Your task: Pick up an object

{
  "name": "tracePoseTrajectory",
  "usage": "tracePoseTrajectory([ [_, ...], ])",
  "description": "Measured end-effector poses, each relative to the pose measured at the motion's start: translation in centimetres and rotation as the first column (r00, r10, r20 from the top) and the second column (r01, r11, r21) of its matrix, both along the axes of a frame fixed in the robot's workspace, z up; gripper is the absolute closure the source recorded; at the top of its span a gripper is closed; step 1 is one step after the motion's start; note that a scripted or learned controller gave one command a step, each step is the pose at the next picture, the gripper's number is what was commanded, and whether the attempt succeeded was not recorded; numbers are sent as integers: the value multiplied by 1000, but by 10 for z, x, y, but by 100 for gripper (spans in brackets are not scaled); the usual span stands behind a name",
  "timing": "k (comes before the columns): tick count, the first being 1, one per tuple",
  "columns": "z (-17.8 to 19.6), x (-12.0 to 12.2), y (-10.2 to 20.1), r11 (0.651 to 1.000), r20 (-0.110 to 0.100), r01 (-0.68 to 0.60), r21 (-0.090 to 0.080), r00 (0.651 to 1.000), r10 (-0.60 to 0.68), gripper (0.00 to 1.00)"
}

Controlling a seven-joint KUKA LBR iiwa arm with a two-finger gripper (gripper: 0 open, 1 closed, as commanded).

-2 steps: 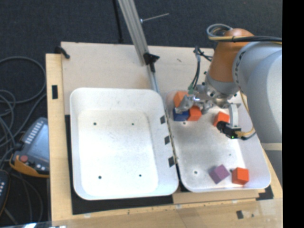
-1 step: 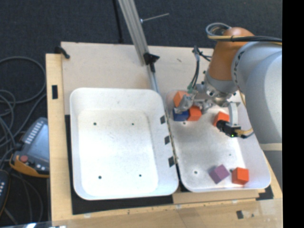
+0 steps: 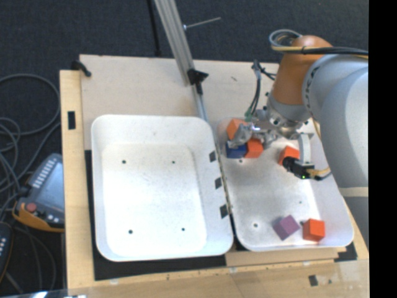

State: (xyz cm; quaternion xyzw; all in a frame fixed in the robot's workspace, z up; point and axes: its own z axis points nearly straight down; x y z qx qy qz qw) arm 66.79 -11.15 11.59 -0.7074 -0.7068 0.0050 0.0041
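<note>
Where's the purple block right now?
The purple block lies in the right bin, near its front edge, just left of an orange block and well clear of the hand.

Two bins side by side on bench. Landmark: right bin. Left bin touches its left edge. Gripper over right bin's far left corner, arm reaching in from right. Three blocks clustered at gripper, in that far left corner. Two blocks in right bin's near right corner, side by side: one left, other right. Pole rises behind bins, from bench beyond right bin's far left corner.
</note>
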Motion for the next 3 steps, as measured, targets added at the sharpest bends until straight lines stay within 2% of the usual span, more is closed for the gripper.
tracePoseTrajectory([
  [1,16,8,21,1000,-15,-4,-1,1000,4,0],
  [2,-18,4,-9,1000,-42,-6,10,999,6,0],
  [3,-8,3,-10,1000,-46,-8,7,999,9,100],
])
